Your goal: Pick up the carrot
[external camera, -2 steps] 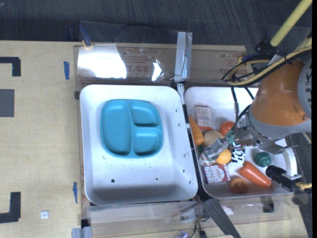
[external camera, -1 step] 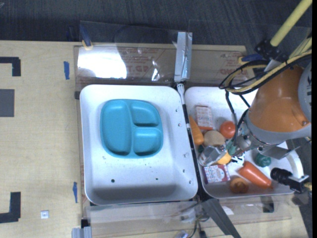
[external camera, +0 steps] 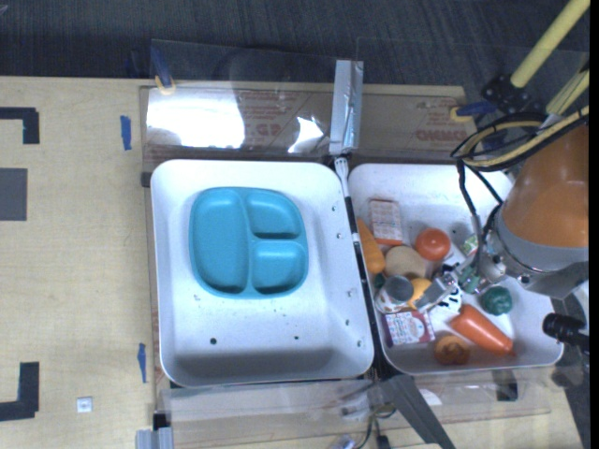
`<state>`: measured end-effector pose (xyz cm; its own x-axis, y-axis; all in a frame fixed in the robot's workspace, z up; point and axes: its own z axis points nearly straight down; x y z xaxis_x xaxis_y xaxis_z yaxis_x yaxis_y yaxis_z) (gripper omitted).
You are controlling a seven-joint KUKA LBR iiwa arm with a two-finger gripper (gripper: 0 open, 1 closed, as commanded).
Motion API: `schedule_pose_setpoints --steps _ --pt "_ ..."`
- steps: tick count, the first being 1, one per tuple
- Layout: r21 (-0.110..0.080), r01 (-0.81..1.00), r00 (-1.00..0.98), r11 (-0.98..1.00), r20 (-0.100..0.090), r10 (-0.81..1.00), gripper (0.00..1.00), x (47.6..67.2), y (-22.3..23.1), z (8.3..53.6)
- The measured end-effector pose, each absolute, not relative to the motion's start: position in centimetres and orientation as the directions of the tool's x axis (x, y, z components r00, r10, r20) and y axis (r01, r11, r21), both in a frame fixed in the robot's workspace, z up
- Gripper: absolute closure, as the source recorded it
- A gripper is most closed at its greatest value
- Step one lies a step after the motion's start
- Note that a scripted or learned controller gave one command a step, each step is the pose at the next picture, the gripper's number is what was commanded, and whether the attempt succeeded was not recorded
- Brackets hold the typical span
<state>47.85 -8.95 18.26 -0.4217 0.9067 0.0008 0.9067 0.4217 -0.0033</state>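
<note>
The carrot (external camera: 483,330), an orange tapered piece, lies flat near the front of the right bin (external camera: 426,183), pointing toward the front right. My gripper (external camera: 449,284) hangs low over the middle of that bin, just up and left of the carrot's thick end, among the packed items. The view does not show anything held in it. The arm's grey wrist and orange band (external camera: 560,199) cover the bin's right side.
Around the gripper lie a red tomato (external camera: 432,243), a beige lump (external camera: 404,260), a dark round item (external camera: 400,289), a green ball (external camera: 497,299), two printed packets (external camera: 404,327), an orange stick (external camera: 371,249) and a small orange fruit (external camera: 451,350). The left bin (external camera: 262,340) holds a blue divided plate (external camera: 249,240).
</note>
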Motion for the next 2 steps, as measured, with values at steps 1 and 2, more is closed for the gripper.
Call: schedule_pose_setpoints --steps 1,2 --pt "-0.004 0.968 -0.251 0.251 0.001 0.968 0.0 48.7 -1.8 18.2" --pt "-0.005 0.968 -0.25 0.25 0.001 0.968 0.0 47.8 -8.9 18.3"
